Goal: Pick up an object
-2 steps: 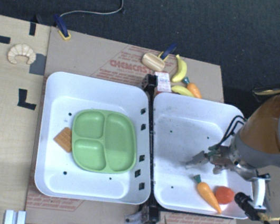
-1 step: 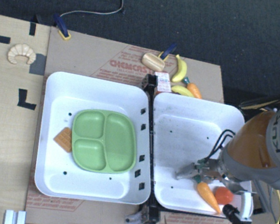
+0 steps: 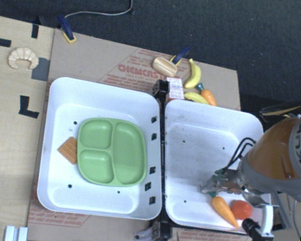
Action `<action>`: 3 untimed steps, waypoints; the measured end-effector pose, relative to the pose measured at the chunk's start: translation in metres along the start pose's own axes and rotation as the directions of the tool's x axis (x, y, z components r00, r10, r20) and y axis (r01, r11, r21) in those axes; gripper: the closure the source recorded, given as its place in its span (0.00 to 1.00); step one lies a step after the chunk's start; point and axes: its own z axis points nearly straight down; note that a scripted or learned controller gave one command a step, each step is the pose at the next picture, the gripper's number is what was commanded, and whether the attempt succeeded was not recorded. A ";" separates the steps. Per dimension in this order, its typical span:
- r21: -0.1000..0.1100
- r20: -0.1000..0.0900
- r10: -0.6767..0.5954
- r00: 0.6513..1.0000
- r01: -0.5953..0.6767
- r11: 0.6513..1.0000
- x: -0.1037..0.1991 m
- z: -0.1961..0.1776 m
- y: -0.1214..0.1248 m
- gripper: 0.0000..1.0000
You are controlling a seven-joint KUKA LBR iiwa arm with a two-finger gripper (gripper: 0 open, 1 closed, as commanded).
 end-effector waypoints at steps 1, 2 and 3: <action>0.005 -0.003 -0.001 1.000 0.001 1.000 -0.008 -0.096 -0.001 1.00; -0.002 -0.001 -0.002 1.000 0.002 1.000 -0.044 0.009 0.061 1.00; 0.003 -0.003 -0.003 1.000 0.003 1.000 -0.005 -0.079 0.051 1.00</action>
